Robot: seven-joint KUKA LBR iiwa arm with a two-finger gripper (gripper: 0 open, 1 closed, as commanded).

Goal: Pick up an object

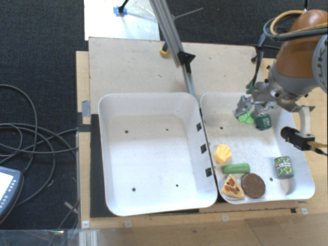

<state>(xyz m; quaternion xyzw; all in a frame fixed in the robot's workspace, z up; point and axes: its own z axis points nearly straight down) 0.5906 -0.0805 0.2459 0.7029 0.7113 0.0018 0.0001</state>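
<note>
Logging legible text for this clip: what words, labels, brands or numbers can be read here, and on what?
No text can be read.
Green can: label too small and blurred.
Small dark green item by the claw: any marking is illegible.
Tablet screen at the left edge: lit, too blurred to read.

Grey arm with the orange band (302, 40) comes in from the right, two-finger metal gripper (247, 108) angled down-left.

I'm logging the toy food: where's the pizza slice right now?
The pizza slice lies at the right bin's near edge, left of the brown disc, just below the green cucumber.
</note>
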